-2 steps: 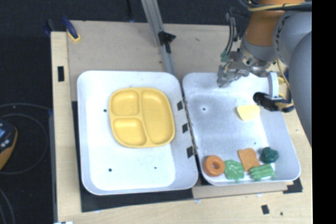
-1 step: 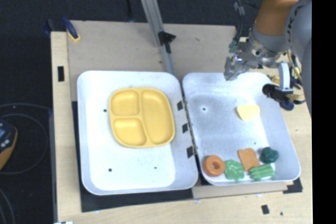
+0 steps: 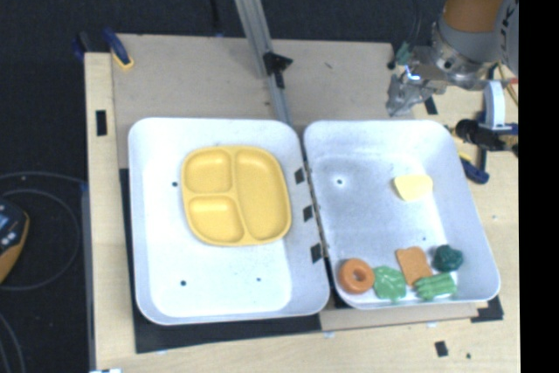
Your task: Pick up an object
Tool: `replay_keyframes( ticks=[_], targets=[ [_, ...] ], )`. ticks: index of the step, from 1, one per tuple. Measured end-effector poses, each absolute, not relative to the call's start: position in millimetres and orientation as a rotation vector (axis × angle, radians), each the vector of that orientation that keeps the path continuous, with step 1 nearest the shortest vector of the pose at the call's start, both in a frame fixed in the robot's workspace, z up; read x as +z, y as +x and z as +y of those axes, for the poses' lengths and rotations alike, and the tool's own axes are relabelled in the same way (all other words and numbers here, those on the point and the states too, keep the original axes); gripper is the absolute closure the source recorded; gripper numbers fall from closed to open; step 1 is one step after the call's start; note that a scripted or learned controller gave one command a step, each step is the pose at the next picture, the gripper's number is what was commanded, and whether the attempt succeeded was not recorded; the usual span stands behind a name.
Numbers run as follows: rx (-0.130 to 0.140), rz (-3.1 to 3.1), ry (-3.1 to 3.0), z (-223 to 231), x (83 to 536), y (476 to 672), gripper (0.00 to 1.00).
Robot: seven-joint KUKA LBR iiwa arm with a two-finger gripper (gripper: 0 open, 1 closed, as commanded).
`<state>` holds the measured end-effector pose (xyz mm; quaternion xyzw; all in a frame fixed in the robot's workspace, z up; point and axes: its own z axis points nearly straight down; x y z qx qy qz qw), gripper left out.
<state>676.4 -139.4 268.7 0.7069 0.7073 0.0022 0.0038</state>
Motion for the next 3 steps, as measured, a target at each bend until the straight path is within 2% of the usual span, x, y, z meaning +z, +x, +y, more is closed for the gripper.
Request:
replay_keyframes(
  ticks=[1, 2, 3],
  targets=[
    [0.000, 2.227, 2.216, -93.8, 255.5, 652.9, 1.00],
    [0.003, 2.229, 2.215, -47.4, 264.4, 629.8, 1.00],
    [0.001, 2.230, 2.214, 5.7, 253.7, 613.5, 1.00]
  ],
)
